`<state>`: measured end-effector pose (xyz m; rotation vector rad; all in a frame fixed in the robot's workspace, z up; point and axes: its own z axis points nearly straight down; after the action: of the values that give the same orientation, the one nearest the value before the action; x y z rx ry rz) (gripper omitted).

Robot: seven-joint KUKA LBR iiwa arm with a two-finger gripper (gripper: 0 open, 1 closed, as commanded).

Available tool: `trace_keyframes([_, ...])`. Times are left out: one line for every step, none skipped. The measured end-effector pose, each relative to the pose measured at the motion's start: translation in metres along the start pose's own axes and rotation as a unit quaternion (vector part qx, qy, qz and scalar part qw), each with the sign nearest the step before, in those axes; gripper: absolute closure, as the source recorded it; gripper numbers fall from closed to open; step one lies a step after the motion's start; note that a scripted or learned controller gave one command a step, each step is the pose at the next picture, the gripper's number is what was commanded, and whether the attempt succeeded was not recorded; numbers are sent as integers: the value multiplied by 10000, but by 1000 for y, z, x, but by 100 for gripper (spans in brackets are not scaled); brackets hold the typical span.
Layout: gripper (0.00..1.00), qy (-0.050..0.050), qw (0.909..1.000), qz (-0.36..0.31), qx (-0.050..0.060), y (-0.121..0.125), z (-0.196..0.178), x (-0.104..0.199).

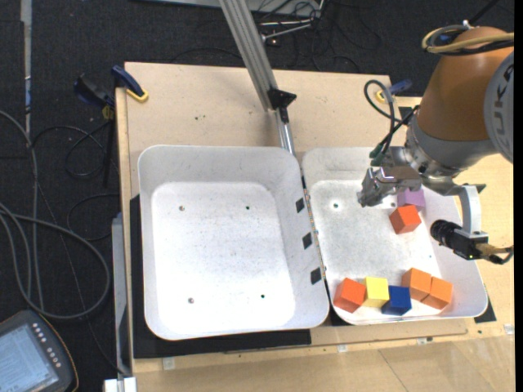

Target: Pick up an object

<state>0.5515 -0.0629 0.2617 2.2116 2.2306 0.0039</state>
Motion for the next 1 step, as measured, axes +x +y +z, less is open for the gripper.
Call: trace_keyframes([100,3,10000,-6,6,1,-2,59])
